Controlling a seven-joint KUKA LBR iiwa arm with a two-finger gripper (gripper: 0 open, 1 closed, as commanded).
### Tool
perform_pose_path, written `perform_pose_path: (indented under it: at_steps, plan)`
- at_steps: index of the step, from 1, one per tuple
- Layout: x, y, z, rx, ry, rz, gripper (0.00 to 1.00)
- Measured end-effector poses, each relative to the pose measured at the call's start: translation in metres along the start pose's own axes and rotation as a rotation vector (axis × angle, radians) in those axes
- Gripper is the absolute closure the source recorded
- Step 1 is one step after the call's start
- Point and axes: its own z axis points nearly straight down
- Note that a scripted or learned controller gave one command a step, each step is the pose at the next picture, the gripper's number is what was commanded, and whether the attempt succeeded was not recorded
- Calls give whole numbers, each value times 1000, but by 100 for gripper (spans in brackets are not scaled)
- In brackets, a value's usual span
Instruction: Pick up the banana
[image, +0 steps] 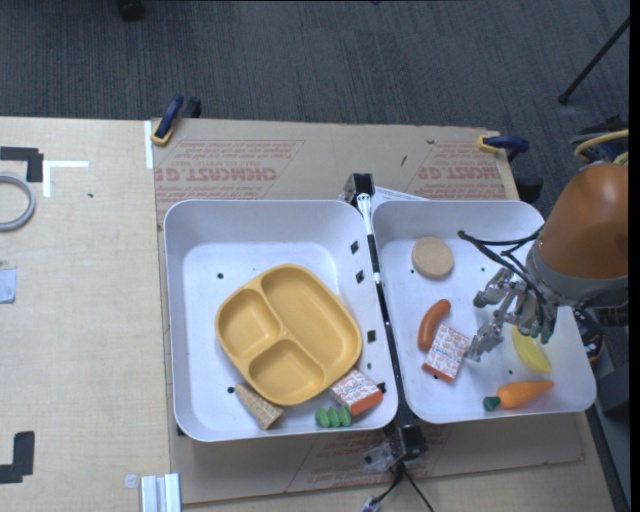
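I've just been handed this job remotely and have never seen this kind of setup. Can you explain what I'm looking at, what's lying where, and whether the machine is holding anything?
One camera looks down at a slant on a bench with two shallow white bins side by side. The grey and orange shape at the right is a robot arm reaching in; its gripper hangs over the right bin.

That bin holds a round tan cookie, a sausage, a small red and white packet, a carrot and the yellow banana, which lies partly under the arm, just right of the gripper.

The left bin holds a yellow divided plate, with a cracker, something green and another red and white packet in front of it.

I see nothing held between the fingers.
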Motion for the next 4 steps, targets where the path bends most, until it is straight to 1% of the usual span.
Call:
perform_pose_path:
  at_steps: [1, 2, 3, 4]
  plan:
    - [-1, -59, 2, 0, -1, -50, 0]
    - [-2, -58, -8, -1, -6, -46, 100]
    - [-2, -58, -8, -1, -5, -47, 0]
    - [-3, -57, -18, -2, -10, -44, 100]
